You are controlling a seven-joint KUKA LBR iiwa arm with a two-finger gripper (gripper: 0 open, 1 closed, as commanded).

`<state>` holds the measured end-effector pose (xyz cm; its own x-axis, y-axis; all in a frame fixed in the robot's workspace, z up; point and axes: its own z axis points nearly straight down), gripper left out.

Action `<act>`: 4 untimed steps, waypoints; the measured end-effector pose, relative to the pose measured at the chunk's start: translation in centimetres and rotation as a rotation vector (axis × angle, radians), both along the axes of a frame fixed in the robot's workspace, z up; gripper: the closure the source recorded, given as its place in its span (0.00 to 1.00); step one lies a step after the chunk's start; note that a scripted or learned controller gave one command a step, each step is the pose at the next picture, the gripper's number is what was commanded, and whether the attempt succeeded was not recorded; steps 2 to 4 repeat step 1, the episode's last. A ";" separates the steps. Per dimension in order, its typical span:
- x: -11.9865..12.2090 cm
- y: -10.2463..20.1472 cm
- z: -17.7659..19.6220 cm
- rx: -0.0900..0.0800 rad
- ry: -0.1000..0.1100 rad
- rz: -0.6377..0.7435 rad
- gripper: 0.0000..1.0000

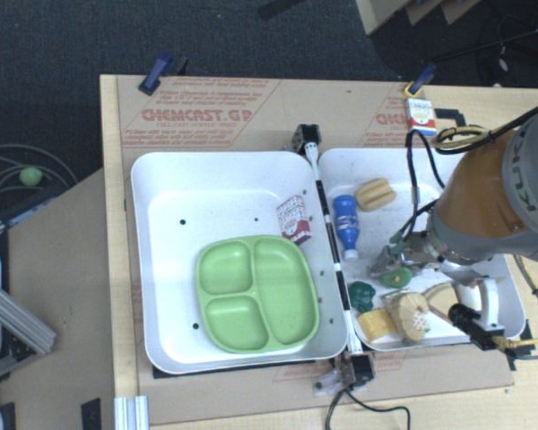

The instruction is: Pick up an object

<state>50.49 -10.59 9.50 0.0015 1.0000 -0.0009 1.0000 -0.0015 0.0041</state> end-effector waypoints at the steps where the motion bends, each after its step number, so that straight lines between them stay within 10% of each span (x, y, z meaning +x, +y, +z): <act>1: 1.4 6.5 9.0 0.002 0.004 0.003 1.00; 4: 1.4 6.5 9.0 0.002 0.004 0.003 1.00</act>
